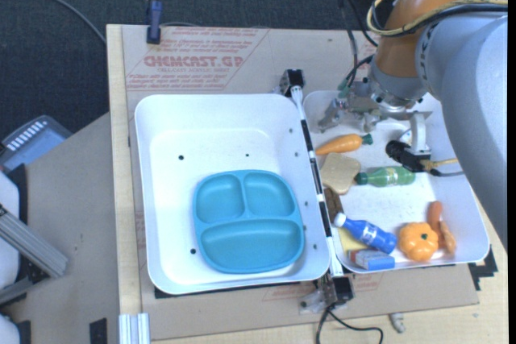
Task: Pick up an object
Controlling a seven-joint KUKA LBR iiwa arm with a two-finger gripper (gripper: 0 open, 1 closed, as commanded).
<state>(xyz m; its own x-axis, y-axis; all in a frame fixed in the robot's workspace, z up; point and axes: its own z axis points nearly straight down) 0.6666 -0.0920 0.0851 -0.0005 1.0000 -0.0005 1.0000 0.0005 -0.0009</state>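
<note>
Carrot (pixel 339 144) seems the likeliest pick from where I stand, since it lies in the right bin (pixel 476 231) toward the far end, just this side of the gripper (pixel 352 110), which hangs low over the bin's far left corner. It looks like a toy one, orange and tapered with a little green stub at its right end, lying on its side roughly crosswise to the bin; I would guess hard plastic, light, stiff and rather slick, so it may roll or squirt out if pinched near the thin tip. The thick middle looks the safer place to close on, across its width. Just near of it sits a tan slice of toy bread (pixel 339 172), almost touching, and to the right of that a green bottle (pixel 387 176) lies on its side. Nearer still are a blue bottle (pixel 367 232) with a white cap, a small orange pumpkin (pixel 418 241) and a thin reddish sausage-shaped piece (pixel 442 229) by the right wall. The left bin (pixel 161 125) holds a blue divided plate (pixel 247 219), well apart from all this. As for the gripper's fingers, from this slant I cannot tell whether they are spread or pressed together, and nothing is visibly between them
</note>
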